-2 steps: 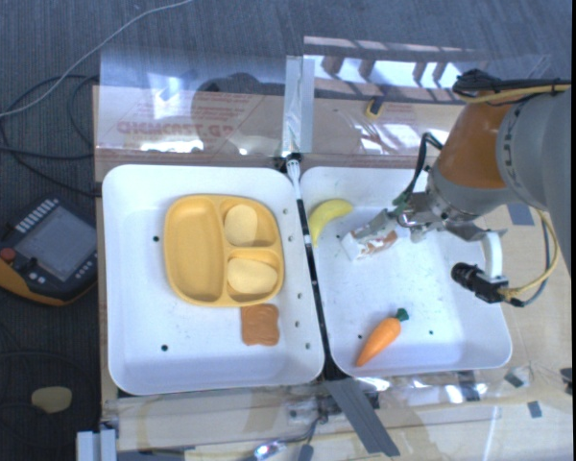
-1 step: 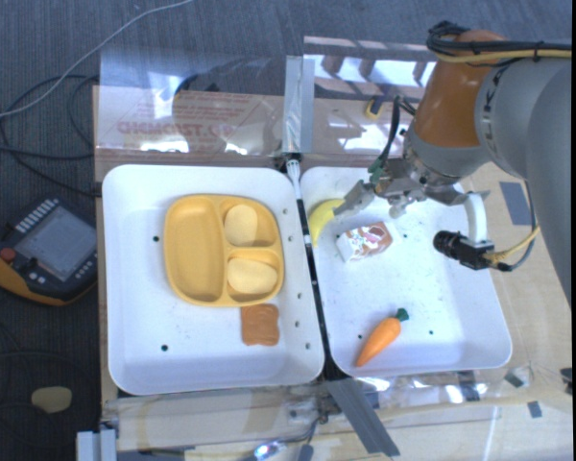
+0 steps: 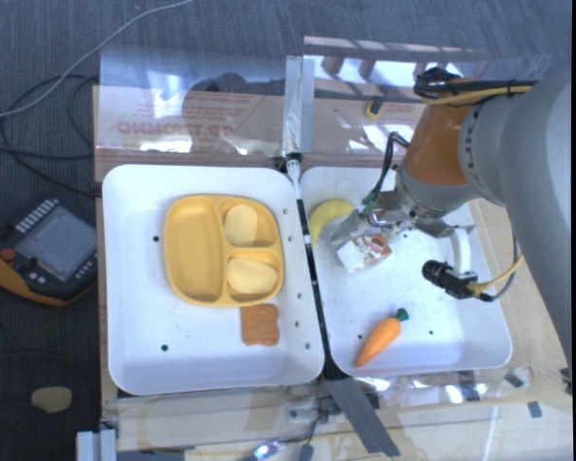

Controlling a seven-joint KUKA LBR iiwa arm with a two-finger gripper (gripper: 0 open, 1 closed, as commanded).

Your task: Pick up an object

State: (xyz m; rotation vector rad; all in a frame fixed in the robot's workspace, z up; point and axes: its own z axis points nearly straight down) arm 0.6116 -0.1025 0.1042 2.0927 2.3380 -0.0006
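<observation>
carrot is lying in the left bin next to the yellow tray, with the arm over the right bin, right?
Not quite. The camera view shows the carrot in the right bin, near its front edge. The yellow tray sits in the left bin. The arm is indeed over the right bin.

Around my tabletop (image 3: 547,373) lies dark grey carpet (image 3: 38,27). A thin white cable (image 3: 106,36) runs across it at top left. A handheld pendant (image 3: 43,250) with an orange edge rests on the floor left. Clear panels (image 3: 202,94) behind catch bright glare.

Orange carrot (image 3: 377,341) flat in right bin (image 3: 480,339)
</observation>
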